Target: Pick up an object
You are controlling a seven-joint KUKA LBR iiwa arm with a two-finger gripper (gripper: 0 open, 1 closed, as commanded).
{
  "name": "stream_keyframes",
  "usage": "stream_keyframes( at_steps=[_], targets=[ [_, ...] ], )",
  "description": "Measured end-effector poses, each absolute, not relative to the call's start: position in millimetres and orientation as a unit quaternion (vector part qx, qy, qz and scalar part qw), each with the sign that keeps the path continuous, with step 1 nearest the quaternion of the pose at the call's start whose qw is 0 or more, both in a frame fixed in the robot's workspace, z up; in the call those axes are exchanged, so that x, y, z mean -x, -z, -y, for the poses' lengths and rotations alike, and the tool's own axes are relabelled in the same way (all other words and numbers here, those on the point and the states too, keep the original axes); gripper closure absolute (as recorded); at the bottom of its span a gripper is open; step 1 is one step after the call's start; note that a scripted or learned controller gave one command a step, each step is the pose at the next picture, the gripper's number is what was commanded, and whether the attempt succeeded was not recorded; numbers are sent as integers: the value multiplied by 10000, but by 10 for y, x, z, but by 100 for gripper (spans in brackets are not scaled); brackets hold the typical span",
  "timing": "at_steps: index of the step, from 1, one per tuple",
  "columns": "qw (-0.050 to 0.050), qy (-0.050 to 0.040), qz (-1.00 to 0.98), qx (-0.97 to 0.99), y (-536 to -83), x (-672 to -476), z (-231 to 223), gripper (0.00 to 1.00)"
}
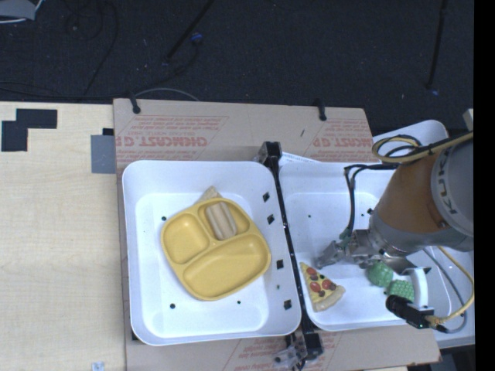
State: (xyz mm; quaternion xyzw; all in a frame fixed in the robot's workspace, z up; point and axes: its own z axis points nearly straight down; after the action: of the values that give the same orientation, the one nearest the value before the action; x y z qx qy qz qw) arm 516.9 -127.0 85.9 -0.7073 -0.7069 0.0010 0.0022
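Note:
A toy pizza slice [322,286] lies near the front left corner of the right bin [325,188]. Just to its upper right hangs my gripper [338,253], low over the bin floor and apart from the slice. A green toy [382,273] lies to the right of the gripper, partly hidden under the arm's wrist. In the left bin [147,284], a yellow divided plate [224,265] carries a tan hot-dog-like piece [222,219] in its upper compartment.
The grey arm with its orange band [414,203] covers the right half of the right bin. Cables and a black connector [407,310] trail by the bin's front right corner. A black divider rail [281,230] runs between the bins.

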Motion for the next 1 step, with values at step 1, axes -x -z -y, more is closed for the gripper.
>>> stream_keyframes(
  at_steps=[1],
  targets=[
    [13, -4, 7052, 7090, -982, -5177, 1284, 100]
  ],
)
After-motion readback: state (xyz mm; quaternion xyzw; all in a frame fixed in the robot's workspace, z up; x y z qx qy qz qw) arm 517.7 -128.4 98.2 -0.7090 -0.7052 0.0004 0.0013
